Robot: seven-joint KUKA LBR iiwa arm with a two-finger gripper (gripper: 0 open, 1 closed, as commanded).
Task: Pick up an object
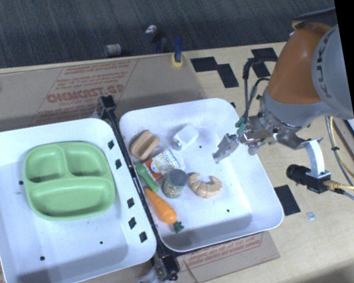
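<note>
Partly hidden can [173,184] behind carrot [161,206]

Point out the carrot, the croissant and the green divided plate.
carrot [161,206]: camera view, middle of its orange body.
croissant [206,185]: camera view, centre of the pastry.
green divided plate [70,179]: camera view, ridge between its compartments.

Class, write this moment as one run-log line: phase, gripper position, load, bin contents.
phase: approach | gripper: above right bin, right part | load: nothing visibly held | right bin: carrot, croissant, can | left bin: green tray
</note>
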